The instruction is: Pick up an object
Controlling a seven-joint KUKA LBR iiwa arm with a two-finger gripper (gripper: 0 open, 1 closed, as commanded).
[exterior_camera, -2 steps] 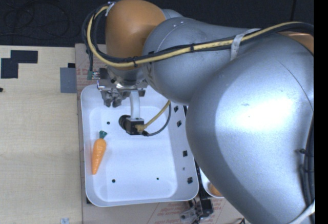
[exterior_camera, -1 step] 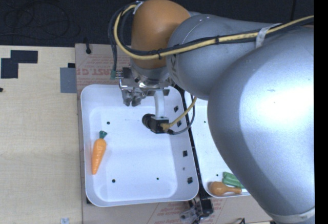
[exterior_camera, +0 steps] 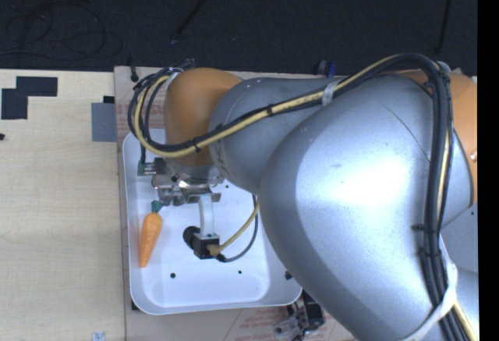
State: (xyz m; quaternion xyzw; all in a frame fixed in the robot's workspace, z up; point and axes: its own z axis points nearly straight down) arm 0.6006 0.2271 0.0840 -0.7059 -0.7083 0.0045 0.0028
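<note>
Lying by the left wall of the bin [exterior_camera: 234, 289], leafy end near the gripper [exterior_camera: 178, 195], the carrot [exterior_camera: 149, 238] likely calls for a small leftward shift and a descent across its thick middle, though whether the gripper is released or clenched cannot be told.

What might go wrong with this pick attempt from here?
The carrot lies close to the left wall of the bin, so the tool, beside it rather than over it, may clip the wall or nudge the carrot away. The arm covers much of the bin, so a miss would be hard to spot.
</note>
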